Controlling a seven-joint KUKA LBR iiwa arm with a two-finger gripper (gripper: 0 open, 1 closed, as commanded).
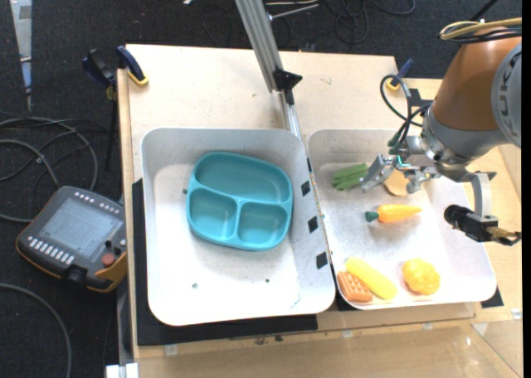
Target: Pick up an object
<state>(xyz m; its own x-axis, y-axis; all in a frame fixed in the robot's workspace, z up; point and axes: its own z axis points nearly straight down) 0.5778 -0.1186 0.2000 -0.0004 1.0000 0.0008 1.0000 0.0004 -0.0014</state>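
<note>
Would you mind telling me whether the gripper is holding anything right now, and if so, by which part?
It cannot be told. The gripper hangs low in the right bin, beside the green vegetable, with no object visibly between its tips.

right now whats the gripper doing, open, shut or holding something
Gripper: low in the right bin beside the green toy; open or shut cannot be told.
</note>
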